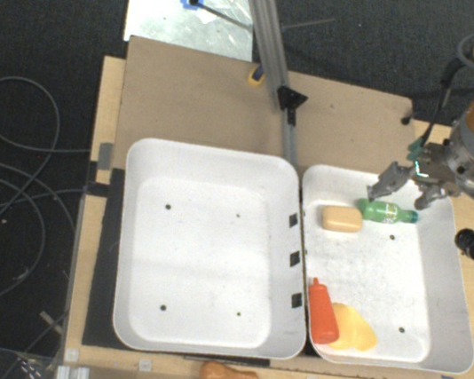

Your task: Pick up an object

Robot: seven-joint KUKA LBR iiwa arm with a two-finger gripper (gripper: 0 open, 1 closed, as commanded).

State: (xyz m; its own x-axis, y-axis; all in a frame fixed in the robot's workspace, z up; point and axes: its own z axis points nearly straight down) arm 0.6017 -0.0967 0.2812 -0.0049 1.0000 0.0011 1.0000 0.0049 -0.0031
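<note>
The claw (408, 191) hangs open just above the small green plastic bottle (388, 213) lying at the back of the right white bin (436, 289). The round bottle could roll away from the fingers and bump the tan block (340, 218) beside it

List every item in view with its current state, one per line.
gripper: open, above the green bottle
green bottle: lying flat, right bin
tan block: resting flat beside the green bottle
orange bottle: lying down, right bin's near edge
yellow object: lying against the orange bottle
</note>
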